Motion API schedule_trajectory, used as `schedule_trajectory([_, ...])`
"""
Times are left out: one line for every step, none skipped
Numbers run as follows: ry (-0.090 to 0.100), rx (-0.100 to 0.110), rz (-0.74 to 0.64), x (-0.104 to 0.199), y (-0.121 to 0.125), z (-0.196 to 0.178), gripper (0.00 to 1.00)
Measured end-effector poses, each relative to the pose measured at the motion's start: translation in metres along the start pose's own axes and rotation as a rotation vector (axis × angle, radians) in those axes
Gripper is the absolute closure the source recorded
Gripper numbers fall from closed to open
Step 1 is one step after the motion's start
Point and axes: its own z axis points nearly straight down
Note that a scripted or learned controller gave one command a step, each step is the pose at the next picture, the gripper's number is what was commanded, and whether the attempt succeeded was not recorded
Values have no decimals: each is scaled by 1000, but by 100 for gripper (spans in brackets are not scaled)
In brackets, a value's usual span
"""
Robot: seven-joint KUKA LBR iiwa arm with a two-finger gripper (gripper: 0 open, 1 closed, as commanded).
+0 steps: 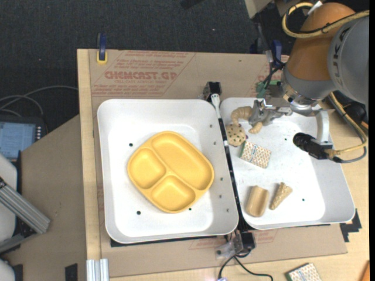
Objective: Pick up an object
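- The grey arm with its orange band (310,25) is reaching in from the right, putting the gripper (258,117) low over the far left corner of the right bin (328,209).
- How far the gripper is opened cannot be told; its metal tip is blurring into the pieces under it.
- A pale tan, curved croissant-like piece (238,115) is lying just beside the gripper, close to the bin's left wall; a small tan bit (256,127) is sitting right at the tip.
- A round brown cookie with dark spots (235,136) is resting just in front of that, near the divider.
- A flat patterned square, like a wafer or cracker (256,154), is lying toward the bin's middle.
- A tan cylinder (256,200) and a ridged cone-shaped piece (280,195) are lying side by side near the front edge.
- A yellow three-compartment tray (170,171) is sitting in the left bin (117,127).
- Both bins are standing on the table (146,75).
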Motion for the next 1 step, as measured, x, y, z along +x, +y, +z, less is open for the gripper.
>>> schedule_trajectory([3,7,1,41,-78,-35,100])
